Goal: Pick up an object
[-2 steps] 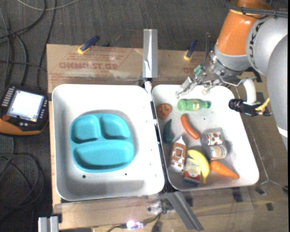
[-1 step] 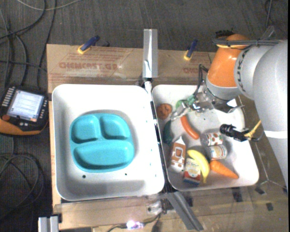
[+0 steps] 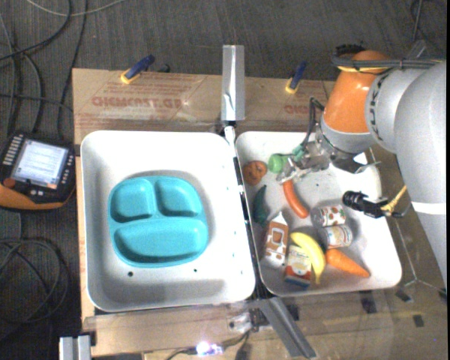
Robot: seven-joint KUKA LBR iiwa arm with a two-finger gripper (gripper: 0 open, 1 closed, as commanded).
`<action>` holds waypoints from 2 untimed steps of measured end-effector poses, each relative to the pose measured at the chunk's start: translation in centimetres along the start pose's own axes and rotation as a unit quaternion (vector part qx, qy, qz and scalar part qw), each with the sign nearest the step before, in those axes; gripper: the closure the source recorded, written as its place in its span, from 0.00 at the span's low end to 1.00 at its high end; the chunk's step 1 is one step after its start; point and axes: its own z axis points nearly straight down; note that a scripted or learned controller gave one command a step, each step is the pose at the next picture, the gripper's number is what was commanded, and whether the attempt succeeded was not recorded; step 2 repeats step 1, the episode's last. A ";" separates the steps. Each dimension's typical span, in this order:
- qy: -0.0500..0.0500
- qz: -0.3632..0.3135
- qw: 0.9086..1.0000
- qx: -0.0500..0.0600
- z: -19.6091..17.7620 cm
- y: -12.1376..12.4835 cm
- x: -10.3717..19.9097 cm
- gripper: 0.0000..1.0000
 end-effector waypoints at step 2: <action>-0.001 0.079 0.997 0.001 -12.1 -0.8 3.8 1.00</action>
